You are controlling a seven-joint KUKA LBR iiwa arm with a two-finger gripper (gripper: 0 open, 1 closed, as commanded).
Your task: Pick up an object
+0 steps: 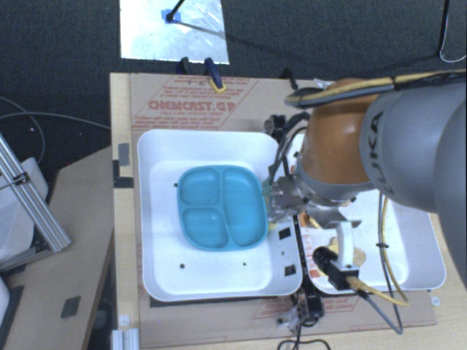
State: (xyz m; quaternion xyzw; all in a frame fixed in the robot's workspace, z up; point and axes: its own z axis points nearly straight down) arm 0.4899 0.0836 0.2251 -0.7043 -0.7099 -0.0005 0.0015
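Here, a blue plate point(222, 207) with three sections lies in the left white bin point(160, 195) — the gripper point(277, 199) hangs at its 3 o'clock edge, hidden by the arm point(379, 144).

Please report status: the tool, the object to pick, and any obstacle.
Tool at blue tray's right edge, fingers hidden by wrist. Tray flat in left bin, not lifted. No obstacle seen.

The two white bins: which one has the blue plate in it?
The left bin; the blue divided plate lies flat in it, while the arm covers much of the right bin.
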